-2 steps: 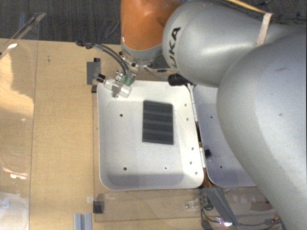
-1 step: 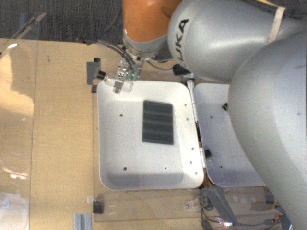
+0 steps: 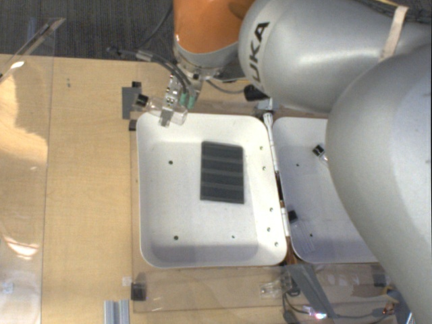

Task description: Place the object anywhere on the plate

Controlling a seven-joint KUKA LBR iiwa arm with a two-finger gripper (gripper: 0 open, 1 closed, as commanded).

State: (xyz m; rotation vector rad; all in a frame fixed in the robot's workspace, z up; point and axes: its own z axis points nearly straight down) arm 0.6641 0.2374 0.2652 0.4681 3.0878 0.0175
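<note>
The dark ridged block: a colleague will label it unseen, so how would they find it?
Start at the left white bin, the one seen whole. Near its middle lies the dark ridged block, a flat grey rectangle with crosswise grooves. Everything else in that bin is a small dark dot.

Pale wooden bench [image 3: 81,201], dark grey carpet floor [image 3: 88,12] behind, clear acrylic sheet [image 3: 27,147] catching glare at left
</note>
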